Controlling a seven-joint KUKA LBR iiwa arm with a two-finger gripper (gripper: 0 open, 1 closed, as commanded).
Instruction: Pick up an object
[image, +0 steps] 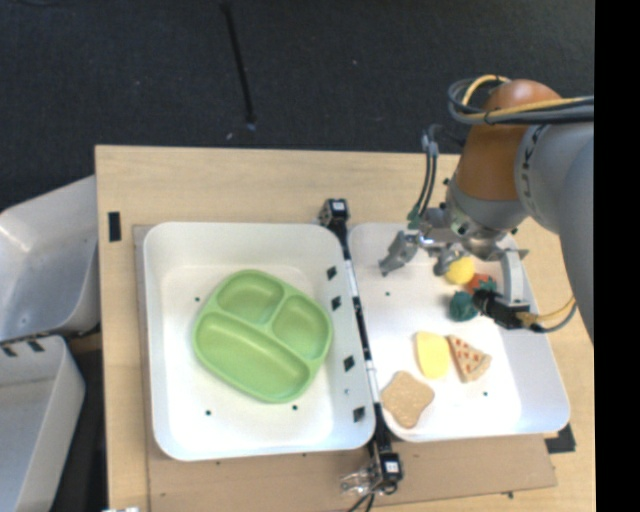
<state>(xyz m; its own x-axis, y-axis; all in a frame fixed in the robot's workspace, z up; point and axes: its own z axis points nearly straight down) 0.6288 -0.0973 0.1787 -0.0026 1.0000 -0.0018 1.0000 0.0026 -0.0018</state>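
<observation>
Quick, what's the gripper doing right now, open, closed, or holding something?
Gripper: in the right bin beside a yellow toy; open or shut cannot be told.

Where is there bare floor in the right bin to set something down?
In the right bin, free floor lies along the divider, left of the cheese slice and below the hand. The near right corner beyond the pizza slice is also bare. It is crowded around the yellow piece, green piece and bread slice.
</observation>
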